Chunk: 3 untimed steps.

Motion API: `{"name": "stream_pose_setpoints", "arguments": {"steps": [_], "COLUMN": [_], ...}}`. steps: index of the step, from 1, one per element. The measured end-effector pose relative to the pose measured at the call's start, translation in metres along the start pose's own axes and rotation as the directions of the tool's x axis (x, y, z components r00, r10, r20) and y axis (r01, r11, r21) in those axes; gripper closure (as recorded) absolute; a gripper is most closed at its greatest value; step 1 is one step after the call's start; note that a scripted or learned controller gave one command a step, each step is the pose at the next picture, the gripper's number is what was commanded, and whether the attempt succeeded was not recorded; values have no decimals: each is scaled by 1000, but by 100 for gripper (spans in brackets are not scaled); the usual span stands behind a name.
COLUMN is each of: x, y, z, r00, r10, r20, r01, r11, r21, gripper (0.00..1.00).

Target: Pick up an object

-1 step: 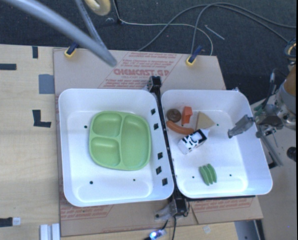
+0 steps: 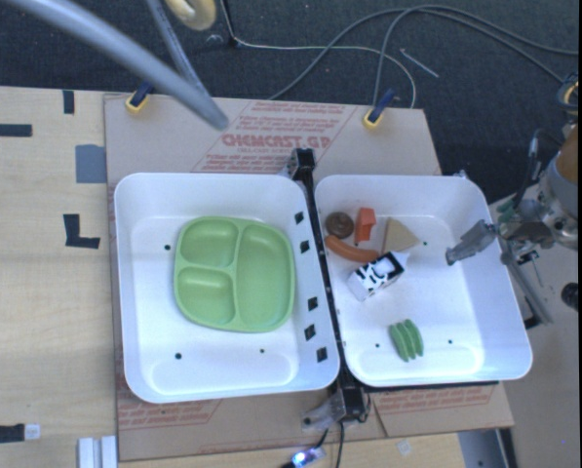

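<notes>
Two bins (image 2: 135, 261) — hand (image 2: 471, 242) over the right one, grip state unclear, toys beside it.

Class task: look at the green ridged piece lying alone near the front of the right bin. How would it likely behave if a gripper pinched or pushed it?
The green ridged piece looks small and thin, so probably light. Lying flat, it should slide rather than roll. Its ridges may aid grip.

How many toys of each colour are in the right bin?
Brown round disc: 1
Orange block and orange-red sausage shape: 2
Tan wedge: 1
Black-and-white patched block: 1
Green ridged piece: 1
Total: 6
</notes>
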<state>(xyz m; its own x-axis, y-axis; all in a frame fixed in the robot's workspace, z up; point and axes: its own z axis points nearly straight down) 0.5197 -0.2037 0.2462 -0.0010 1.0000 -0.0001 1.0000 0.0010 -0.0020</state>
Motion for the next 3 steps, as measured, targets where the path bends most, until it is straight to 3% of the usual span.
{"name": "stream_pose_setpoints", "arguments": {"steps": [1,3], "x": [4,12], "y": [-11,-6], "z": [54,164], "r00": [1000,1000], "r10": [1,0], "r20": [-2,1], "r01": [-1,0], "r11": [1000,1000], "r21": [5,0], "gripper": [0,0]}}
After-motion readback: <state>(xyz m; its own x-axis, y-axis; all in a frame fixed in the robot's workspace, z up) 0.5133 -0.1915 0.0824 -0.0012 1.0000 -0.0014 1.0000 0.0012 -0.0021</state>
